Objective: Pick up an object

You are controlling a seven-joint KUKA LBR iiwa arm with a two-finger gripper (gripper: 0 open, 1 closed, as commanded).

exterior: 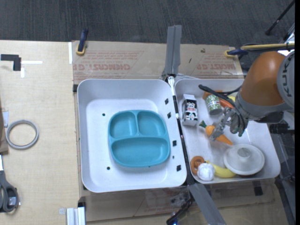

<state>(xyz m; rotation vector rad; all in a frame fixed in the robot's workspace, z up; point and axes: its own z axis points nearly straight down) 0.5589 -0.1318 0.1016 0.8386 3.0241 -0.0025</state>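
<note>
**binwatcher:** ok so where's the arm at? I see the gripper (220, 131) down in the right bin (262, 172), right over a toy carrot (216, 134).

**kuka_fan:** yep, low in the middle of that bin, touching or just above the carrot. Whether it's clenched on it or not, honestly can't tell, the wrist and cables cover it.

**binwatcher:** what else is in there?

**kuka_fan:** small milk carton (190, 110) by the left wall, a green can (213, 103) near the back, a white lid-like dish (243, 159) at the front right. Front left corner has a banana (223, 171), a white ball (205, 172) touching it, and a small doughnut (197, 162) just behind the ball.

**binwatcher:** and the left bin (93, 163)?

**kuka_fan:** teal divided plate (139, 138) sitting flat in the middle. Off on the bench (42, 182) there's a roll of tape (21, 134), well apart from both bins.
</note>
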